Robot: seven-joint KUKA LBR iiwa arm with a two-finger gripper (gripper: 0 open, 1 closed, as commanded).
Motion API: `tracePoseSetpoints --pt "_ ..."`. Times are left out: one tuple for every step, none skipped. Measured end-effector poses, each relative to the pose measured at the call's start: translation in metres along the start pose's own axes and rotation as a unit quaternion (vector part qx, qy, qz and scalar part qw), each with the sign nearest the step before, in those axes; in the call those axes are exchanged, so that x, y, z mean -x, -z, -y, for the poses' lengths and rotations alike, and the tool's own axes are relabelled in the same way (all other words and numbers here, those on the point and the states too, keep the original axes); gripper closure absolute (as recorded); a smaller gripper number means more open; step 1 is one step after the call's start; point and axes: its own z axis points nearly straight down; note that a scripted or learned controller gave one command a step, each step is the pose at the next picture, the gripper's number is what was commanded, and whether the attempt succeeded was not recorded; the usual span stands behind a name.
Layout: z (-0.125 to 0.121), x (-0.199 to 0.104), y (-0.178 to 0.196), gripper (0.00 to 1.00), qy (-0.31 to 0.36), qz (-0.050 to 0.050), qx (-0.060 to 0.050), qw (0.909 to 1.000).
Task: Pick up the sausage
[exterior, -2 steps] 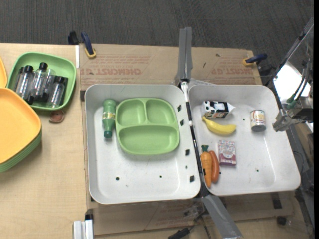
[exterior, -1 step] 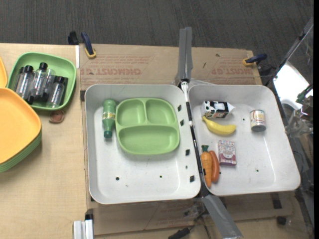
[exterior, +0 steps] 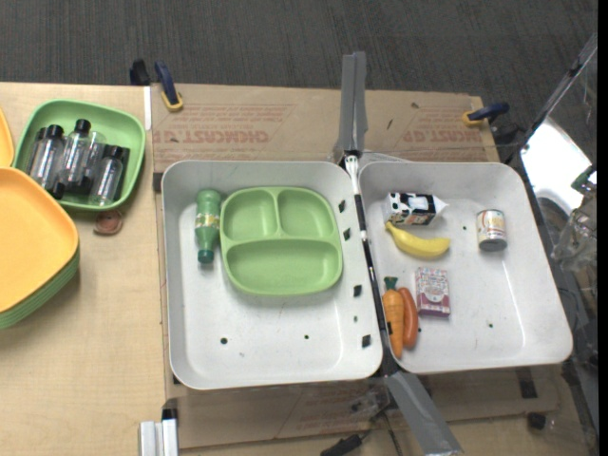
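**Sausage lies at the inner edge of the right bin, beside the carrot**

Camera view: the sausage (exterior: pixel 409 318), reddish-brown, lies in the right bin (exterior: pixel 532 340), in its lower left part, close to the wall that meets the left bin (exterior: pixel 266 354). It lies lengthwise, running towards the near rim, and touches the carrot (exterior: pixel 392 319) along its left side. The carrot lies between the sausage and the bin wall, its green top pointing away from the near rim. Just right of the sausage's upper end lies a small pink-and-red box (exterior: pixel 433 291), flat on the floor of the bin and very close to it.

Further back in the same bin, a banana (exterior: pixel 418 240) lies curved below a black-and-white carton (exterior: pixel 412 209), the two touching or nearly so. A small can (exterior: pixel 491 229) lies apart from them towards the right wall.

The left bin holds a green divided plate (exterior: pixel 281 239) with a green bottle (exterior: pixel 207 224) lying just beside its left edge.

On the bench to the left, well apart from both bins, a green tray (exterior: pixel 123 131) carries several small dark-capped bottles (exterior: pixel 76 160), and a stack of orange plates (exterior: pixel 33 245) sits at the picture's edge.

Whether the pincer is released or clenched cannot be told. Nothing grips the sausage; it rests on the floor of the bin.
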Motion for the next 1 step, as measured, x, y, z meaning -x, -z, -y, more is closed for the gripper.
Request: tracePoseSetpoints --pt "-0.0348 -0.0367 -0.0789 1.00 -0.110 0.001 -0.003 0.9939"
